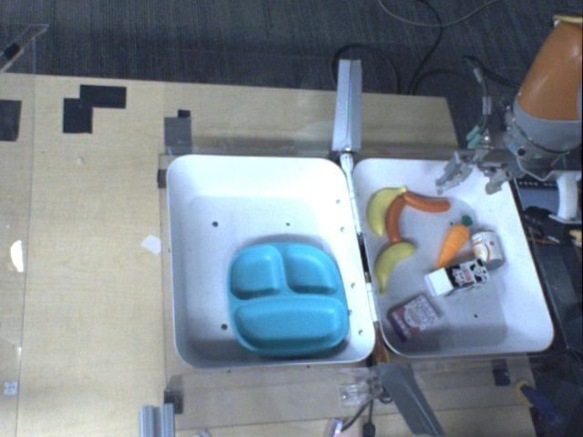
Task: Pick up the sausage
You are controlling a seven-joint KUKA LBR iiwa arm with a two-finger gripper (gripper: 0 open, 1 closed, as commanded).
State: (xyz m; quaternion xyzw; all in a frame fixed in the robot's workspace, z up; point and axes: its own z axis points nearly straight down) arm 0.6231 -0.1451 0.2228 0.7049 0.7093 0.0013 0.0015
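The sausage [412,210] is a curved orange-red piece lying in the upper left of the right bin [519,330], draped between the two ends of a yellow banana [383,235]. My gripper [472,177] hangs over the bin's upper right part, to the right of the sausage's end and above the carrot. Its two fingers stand spread apart with nothing between them.
In the right bin also lie an orange carrot [453,243], a small can [485,247], a white box [459,277] and a dark purple packet [415,315]. The left bin [196,198] holds a blue sectioned plate [287,297]. A metal post [347,107] stands behind the bins.
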